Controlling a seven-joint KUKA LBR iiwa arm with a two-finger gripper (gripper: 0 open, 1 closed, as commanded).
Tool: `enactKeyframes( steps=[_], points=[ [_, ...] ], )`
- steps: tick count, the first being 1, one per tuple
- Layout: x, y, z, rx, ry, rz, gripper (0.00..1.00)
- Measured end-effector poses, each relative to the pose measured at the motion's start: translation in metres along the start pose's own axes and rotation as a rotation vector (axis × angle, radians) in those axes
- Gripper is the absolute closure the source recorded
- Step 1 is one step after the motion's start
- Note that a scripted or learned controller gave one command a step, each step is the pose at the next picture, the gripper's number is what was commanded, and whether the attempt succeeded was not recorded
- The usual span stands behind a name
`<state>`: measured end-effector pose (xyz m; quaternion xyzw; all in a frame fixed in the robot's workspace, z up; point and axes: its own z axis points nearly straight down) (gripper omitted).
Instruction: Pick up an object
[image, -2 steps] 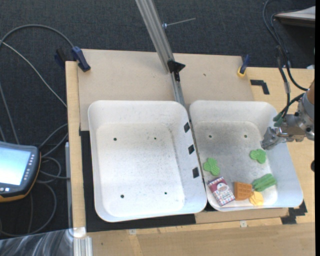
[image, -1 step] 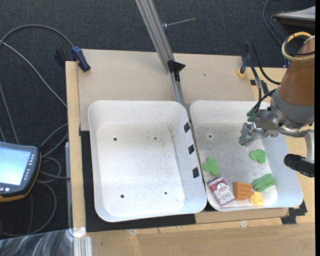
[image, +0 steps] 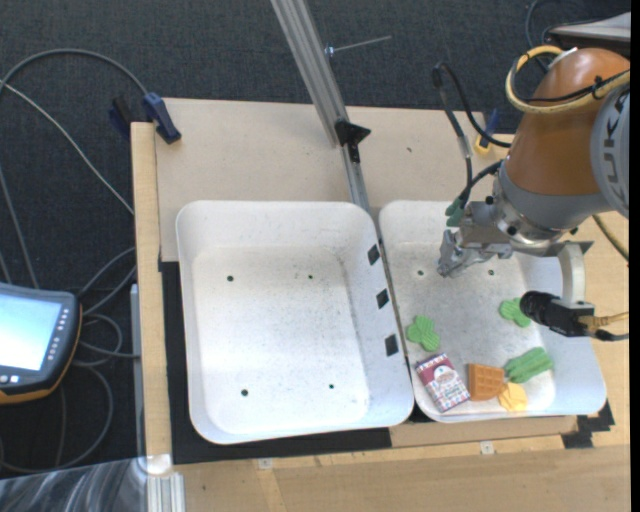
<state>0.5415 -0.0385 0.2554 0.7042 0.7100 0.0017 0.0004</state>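
My gripper (image: 451, 262) hangs over the upper middle of the right bin (image: 420, 225), its fingertips above bare bin floor with nothing seen between them. A small green piece (image: 422, 331) lies below it near the bin's left wall. A red and white patterned packet (image: 441, 383) rests at the front left corner. Beside it sit an orange waffle-like square (image: 486, 380), a yellow piece (image: 513, 398) and a green ridged piece (image: 528, 363). Another green piece (image: 514, 311) lies to the right, partly behind a black fitting on the arm.
The left bin (image: 200, 240) stands beside the right one, split by a ridge with black clips (image: 381, 297). A slanted metal pole (image: 318, 85) crosses the bench's back. A blue clamp (image: 160, 115) grips the far left corner. A handheld pendant (image: 30, 340) lies off the bench at left.
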Motion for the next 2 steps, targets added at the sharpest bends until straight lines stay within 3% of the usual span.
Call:
enactKeyframes(
  steps=[1,2],
  points=[
    [0.05,0.016,0.018,0.003,0.001,0.002,1.0],
    [0.097,0.034,0.011,0.0,0.001,0.001,1.0]
  ],
)
